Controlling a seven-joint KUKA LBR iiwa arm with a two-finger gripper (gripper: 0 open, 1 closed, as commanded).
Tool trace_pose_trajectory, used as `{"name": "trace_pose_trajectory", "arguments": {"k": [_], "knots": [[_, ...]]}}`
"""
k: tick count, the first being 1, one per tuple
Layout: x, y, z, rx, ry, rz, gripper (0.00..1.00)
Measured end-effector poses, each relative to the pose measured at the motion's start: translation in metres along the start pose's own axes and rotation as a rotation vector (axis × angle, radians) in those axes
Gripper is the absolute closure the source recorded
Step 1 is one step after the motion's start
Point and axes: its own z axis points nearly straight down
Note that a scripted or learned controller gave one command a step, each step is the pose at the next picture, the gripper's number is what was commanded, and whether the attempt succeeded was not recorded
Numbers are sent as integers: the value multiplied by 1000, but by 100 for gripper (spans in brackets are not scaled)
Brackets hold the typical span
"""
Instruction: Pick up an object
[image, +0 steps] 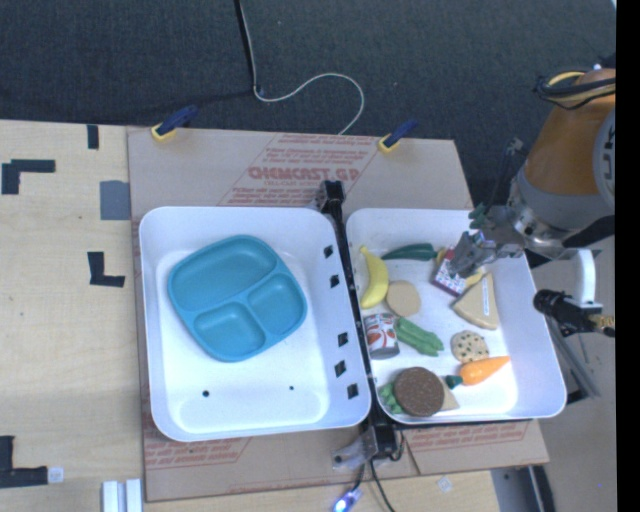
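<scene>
My gripper (466, 257) hangs low over the back of the right bin (530, 400), reaching in from the right. Its tip is just above a small purple and red packet (447, 279) and beside a pale cheese wedge (480, 303). I cannot tell whether it touches the packet. Other toy foods lie in this bin: a banana (373, 278), a tan round biscuit (404, 298), a green bean (410, 252), a small can (381, 335), a green pickle (419, 337), a chip cookie (468, 346), a carrot (484, 370) and a brown burger patty (418, 391).
The left bin (240, 415) holds a blue divided plate (237, 296). A black divider (345, 300) runs between the two bins. The arm's grey and orange body (570, 150) stands at the right edge. A white cable (300, 90) lies behind the bins.
</scene>
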Motion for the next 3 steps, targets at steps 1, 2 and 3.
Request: {"name": "trace_pose_trajectory", "arguments": {"k": [1,2,3], "knots": [[0,0,-9,1,0,-1,100],[1,0,-19,2,0,-2,100],[1,0,-28,3,-1,-3,100]]}}
